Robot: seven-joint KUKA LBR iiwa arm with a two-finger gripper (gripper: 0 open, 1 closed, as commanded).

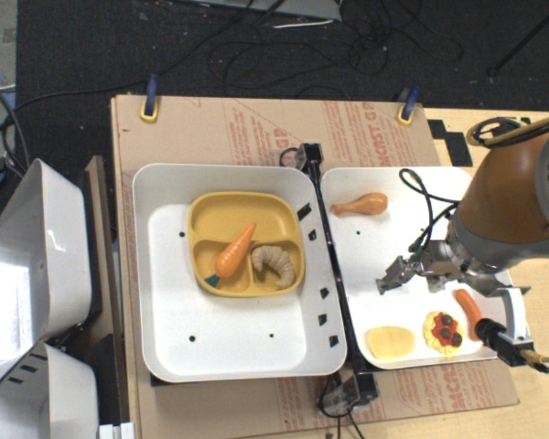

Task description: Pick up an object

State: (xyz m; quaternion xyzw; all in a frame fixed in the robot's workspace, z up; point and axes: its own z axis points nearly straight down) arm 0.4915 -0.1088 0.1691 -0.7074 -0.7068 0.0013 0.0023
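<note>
Arm (512,199) at right of frame, over right bin (348,245). Gripper (398,274) low at bin centre, nothing seen between fingers; open or clenched: cannot tell. Drumstick (361,206) upper left of that bin. Along bottom edge: yellow disc (390,341), pizza (444,330), sausage (468,311). Left bin (165,337): yellow plate (247,210) holding carrot (235,251) and shrimp (274,263).

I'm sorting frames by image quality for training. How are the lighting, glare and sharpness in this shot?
Camera view: the lighting is even and bright over both white bins, with soft shadows only; the floor beyond the bench is dark. No strong glare on the yellow plate. The carrot and drumstick are reasonably sharp; the gripper is dark and slightly soft, so its detail is hard to read.
</note>
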